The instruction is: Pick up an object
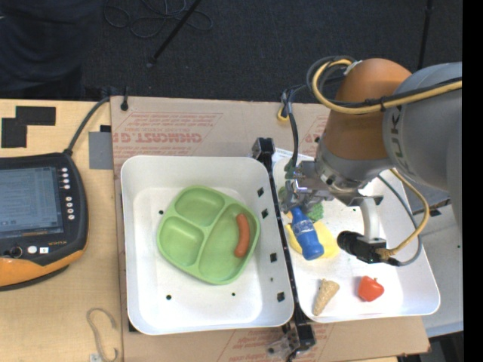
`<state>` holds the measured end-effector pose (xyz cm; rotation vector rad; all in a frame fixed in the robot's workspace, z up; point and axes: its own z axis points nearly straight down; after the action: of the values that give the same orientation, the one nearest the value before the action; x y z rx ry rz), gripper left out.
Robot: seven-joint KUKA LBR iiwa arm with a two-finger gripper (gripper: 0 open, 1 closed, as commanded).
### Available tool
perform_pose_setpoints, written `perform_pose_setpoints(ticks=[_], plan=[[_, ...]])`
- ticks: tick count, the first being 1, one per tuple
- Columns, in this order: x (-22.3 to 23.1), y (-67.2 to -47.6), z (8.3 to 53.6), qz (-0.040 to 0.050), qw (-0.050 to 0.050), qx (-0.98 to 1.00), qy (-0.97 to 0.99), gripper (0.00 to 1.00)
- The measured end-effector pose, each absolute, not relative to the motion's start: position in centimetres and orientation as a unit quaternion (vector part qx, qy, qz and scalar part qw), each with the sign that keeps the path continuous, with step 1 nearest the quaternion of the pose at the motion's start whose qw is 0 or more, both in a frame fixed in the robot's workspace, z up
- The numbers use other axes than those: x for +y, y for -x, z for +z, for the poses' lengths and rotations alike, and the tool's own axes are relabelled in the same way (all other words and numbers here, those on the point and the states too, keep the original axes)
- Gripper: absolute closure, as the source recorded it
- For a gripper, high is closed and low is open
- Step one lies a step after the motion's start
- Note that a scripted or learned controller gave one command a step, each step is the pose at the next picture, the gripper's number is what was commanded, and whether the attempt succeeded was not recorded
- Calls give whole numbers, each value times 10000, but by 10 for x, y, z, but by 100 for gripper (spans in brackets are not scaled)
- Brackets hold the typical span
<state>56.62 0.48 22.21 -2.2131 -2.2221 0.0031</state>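
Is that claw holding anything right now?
Cannot be told. The claw hangs just above the blue bottle, its tips too cluttered to show a hold.

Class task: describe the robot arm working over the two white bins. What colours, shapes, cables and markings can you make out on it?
The arm is bulky and rounded, with a grey shell and a glossy orange band above the wrist. Dark letters are partly visible on the grey shell. A yellow-and-black cable loops over the orange section, and another runs down past a black fitting. The gripper is dark metal.
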Motion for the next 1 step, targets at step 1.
perform_pose_setpoints(ticks=[1], plan=[[59, -552, 214, 16, 29, -7086, 7056, 100]])
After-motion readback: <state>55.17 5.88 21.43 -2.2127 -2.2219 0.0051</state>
